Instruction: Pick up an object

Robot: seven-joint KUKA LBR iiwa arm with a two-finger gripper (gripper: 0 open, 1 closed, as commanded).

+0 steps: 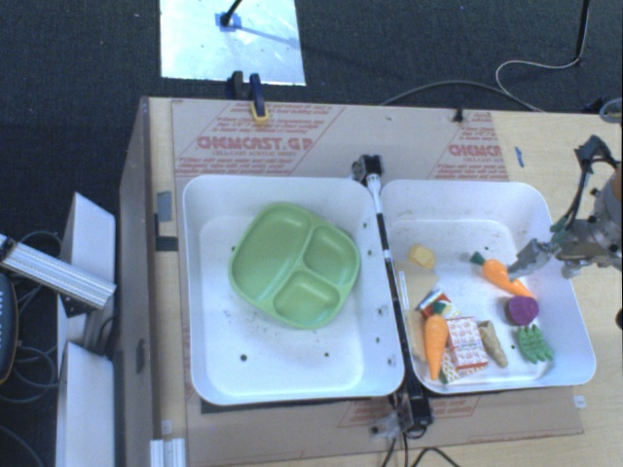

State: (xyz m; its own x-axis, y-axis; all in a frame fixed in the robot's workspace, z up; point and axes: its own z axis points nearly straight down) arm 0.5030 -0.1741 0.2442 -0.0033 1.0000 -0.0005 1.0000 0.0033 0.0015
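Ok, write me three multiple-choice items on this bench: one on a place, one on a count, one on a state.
1. Where does the green divided plate lie?
A. in the left bin
B. in the right bin
C. on the floor

2. How many toy carrots are in the right bin?
A. none
B. two
C. four

3. How does the green divided plate sit?
A. flipped face down
B. face up, compartments showing
C. standing on its edge

Key: 1 A, the plate rests on the left bin floor. 2 B, one carrot lies near the hand, and another carrot lies beside the small box. 3 B, its three hollows face the camera.
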